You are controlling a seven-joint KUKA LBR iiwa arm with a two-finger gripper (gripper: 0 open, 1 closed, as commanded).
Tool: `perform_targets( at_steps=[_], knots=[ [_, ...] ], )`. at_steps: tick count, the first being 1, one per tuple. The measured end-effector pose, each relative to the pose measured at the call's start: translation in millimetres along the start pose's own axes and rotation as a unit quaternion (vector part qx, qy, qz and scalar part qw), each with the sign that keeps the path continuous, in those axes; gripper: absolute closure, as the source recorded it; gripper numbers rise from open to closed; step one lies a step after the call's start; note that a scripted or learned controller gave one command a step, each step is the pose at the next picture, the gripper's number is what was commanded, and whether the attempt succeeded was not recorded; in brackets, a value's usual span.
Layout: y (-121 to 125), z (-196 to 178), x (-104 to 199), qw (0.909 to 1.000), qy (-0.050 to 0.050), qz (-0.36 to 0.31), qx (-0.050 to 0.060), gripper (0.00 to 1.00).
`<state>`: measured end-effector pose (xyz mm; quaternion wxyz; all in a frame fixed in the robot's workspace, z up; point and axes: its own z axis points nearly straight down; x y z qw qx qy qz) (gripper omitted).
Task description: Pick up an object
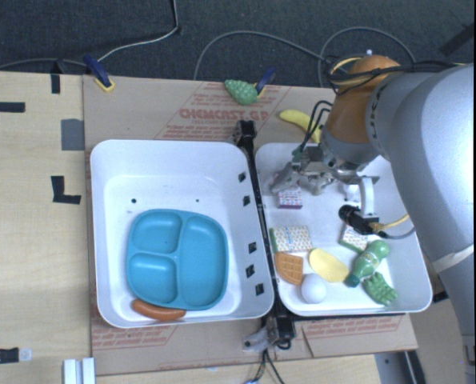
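2 shallow white bins are seen side by side on the bench. The left bin (110,214) carries a blue divided plate (177,259) with 3 compartments, set toward its near edge; an orange sausage-shaped piece (158,310) lies against the plate's near rim, close to the bin's near-left corner.

The grey arm (430,158) with its orange band (351,118) is reached in over the right bin (418,282) from the right. The gripper (302,178) is positioned low over the far-left part of that bin — whether it is released or clenched cannot be told, and no object is seen held by it. A small pink-and-white packet (290,200) lies just beneath and beside the gripper.

The remaining objects are grouped toward the right bin's near edge: a checkered square piece (292,238), a waffle-like orange piece (289,267) just below it, a yellow oval piece (328,264), a white ball (313,290) at the near edge, and a green bottle-like toy (369,264) lying tilted beside the yellow piece.

Outside the bins, on the bench's far side, a yellow banana (299,121) and a green toy (241,91) are noted — neither is touching the bins.
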<state>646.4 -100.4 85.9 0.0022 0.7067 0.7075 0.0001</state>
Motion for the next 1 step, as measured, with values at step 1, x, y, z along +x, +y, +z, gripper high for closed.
perform_targets(
  at_steps=[1],
  knots=[
    [-0.1, -9.4, 0.3, 1.0, 0.0, -0.001, 0.0, 1.0]
  ],
)
